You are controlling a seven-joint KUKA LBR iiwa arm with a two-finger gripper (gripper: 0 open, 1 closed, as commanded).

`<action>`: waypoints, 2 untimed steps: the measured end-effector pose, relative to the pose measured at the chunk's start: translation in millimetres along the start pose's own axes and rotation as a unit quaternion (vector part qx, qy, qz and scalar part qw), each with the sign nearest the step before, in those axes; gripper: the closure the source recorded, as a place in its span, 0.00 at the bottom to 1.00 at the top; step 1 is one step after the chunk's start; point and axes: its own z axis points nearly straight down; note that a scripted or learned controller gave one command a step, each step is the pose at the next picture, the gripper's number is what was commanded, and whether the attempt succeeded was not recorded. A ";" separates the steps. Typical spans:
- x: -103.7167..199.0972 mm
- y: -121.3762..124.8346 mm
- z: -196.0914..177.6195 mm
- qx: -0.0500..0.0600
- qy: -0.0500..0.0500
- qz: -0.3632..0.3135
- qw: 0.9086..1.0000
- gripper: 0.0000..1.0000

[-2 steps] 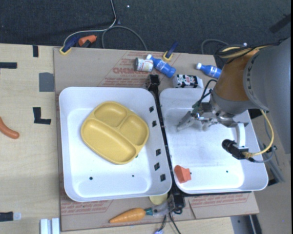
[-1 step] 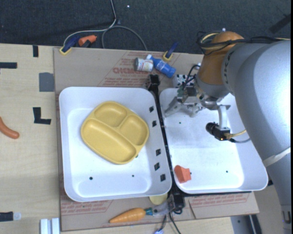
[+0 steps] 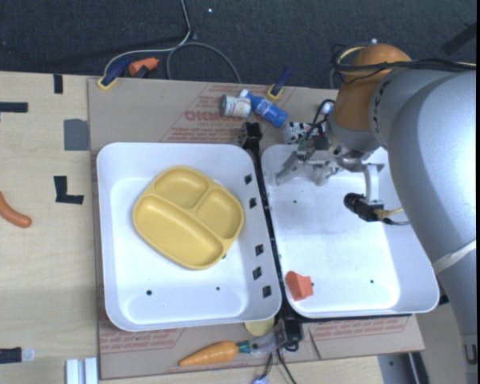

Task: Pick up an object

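Arm [image 3: 432, 158] comes in from the right of the frame, grey body filling the right side, orange band [image 3: 364, 94] near the upper right. Gripper [image 3: 304, 170] sits low over the upper-left corner of the right bin [image 3: 344, 234], close to the divider between the two bins. Metal fingers [image 3: 286, 169] point toward frame left and look splayed a little, nothing visible between them, but the clutter of cables and brackets there is too busy, so can't tell whether the jaws are spread or pressed together. Only loose item in the right bin is a small orange block [image 3: 298, 286] in the lower-left corner, well apart from the gripper, lying flat on the bin floor just beside the left wall. Left bin [image 3: 116, 214] holds a yellow divided tray [image 3: 189, 216], three compartments, turned at an angle, roughly centre of the bin. Off the bins: toy carrot [image 3: 210, 354] on the cardboard at bottom centre, orange sausage-shaped piece [image 3: 10, 209] on the wooden bench at far left, blue and white bottle-like item [image 3: 254, 107] lying on its side above the bins at top centre, orange-handled clamp [image 3: 128, 70] at upper left of the cardboard. Black cable [image 3: 188, 34] loops down from the top edge.
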 end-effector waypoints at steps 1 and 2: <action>0.1 -0.2 -10.2 -0.001 -0.002 -0.001 1.000 1.00; -0.2 -0.4 -9.8 0.000 -0.002 -0.001 1.000 0.00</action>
